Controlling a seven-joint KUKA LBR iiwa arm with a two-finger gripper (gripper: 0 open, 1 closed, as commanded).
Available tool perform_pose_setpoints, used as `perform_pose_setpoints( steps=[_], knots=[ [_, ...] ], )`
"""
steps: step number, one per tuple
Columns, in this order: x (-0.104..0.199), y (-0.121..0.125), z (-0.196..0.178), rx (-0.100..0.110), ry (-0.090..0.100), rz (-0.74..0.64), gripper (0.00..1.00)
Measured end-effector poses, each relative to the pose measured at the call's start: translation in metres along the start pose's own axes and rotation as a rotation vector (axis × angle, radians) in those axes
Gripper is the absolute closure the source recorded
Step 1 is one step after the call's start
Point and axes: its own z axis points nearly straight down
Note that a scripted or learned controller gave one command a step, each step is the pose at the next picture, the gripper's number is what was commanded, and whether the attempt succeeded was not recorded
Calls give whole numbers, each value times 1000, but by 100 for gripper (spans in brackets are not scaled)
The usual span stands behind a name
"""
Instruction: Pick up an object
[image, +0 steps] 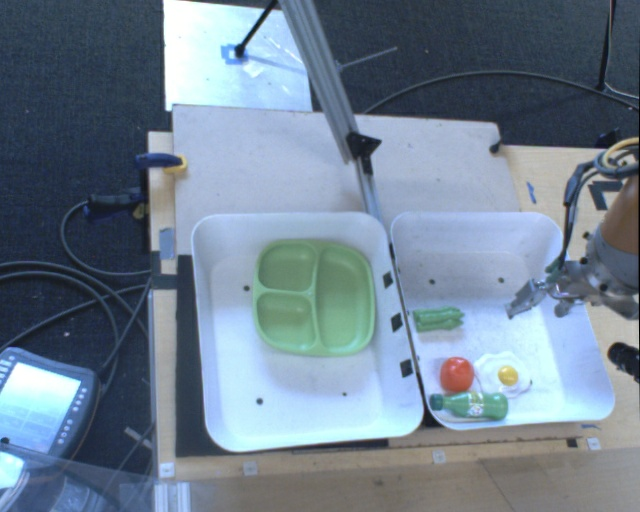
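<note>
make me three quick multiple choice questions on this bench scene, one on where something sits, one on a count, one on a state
1. Where is the green divided plate?
A. left bin
B. right bin
C. on the bench outside both bins

2. How many items lie in the right bin?
A. two
B. four
C. six

3. How does the green bottle sit?
A. standing upright
B. lying on its side
C. held between the fingers

Answers:
1 A, the plate rests in the left bin.
2 B, a green vegetable, red tomato, fried egg and the bottle.
3 B, it lies flat along the near wall, apart from the gripper.
</note>
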Motion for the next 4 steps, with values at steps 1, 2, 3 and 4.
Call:
perform_pose_setpoints(
  steps=[1,2,3,4],
  knots=[
    [2,-5,62,1,0,-1,0],
    [1,-3,47,-7,-2,0,100],
    [0,8,-12,-12,-4,-6,100],
    [3,9,-77,-13,-5,-7,100]
  ],
)
